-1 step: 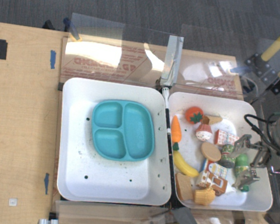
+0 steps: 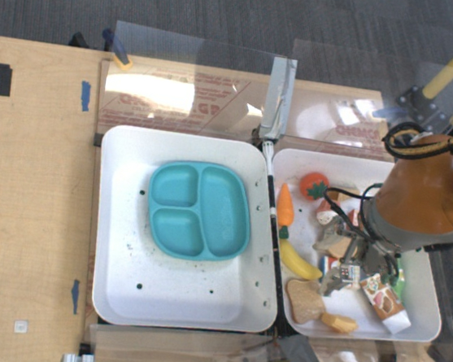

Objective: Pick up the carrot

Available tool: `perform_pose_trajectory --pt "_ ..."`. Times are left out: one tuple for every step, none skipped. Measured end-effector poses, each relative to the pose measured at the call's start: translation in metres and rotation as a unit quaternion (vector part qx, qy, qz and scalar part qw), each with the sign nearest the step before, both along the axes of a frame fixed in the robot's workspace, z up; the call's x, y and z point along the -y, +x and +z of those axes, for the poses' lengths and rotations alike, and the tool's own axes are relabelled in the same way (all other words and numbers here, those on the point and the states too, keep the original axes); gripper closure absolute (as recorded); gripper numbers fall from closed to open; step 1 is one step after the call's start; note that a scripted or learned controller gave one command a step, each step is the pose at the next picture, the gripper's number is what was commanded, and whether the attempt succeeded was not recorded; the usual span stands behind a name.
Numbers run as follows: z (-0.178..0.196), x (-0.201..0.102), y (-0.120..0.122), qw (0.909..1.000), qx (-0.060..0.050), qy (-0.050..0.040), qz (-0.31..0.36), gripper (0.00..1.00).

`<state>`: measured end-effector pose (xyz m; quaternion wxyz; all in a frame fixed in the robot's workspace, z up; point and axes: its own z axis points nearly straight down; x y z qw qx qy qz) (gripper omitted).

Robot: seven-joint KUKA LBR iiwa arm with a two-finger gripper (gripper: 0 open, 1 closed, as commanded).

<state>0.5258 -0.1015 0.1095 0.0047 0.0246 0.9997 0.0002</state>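
Observation:
The carrot (image 2: 286,205) is a small orange piece with a green end. It lies along the left wall of the right bin (image 2: 426,323), just below a red tomato (image 2: 314,184). My gripper (image 2: 345,267) hangs low over the middle of the right bin, to the right of the carrot and a little nearer the front. It is apart from the carrot, among other food items. The orange band of the arm (image 2: 418,191) rises above it and hides part of the bin.
The left bin (image 2: 107,284) holds a teal divided plate (image 2: 200,210). In the right bin, a banana (image 2: 298,262), a bread slice (image 2: 303,300), a yellow chunk (image 2: 339,322) and a small carton (image 2: 385,303) lie near the front.

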Motion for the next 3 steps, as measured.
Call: perform_pose_trajectory --pt "0.08 -0.096 0.055 0.9972 0.002 0.0008 0.074 0.0" --pt "0.076 -0.066 -0.002 0.9997 -0.004 -0.0001 0.022 0.0" --pt "0.076 -0.084 0.054 0.9981 -0.001 -0.0002 0.062 0.0"
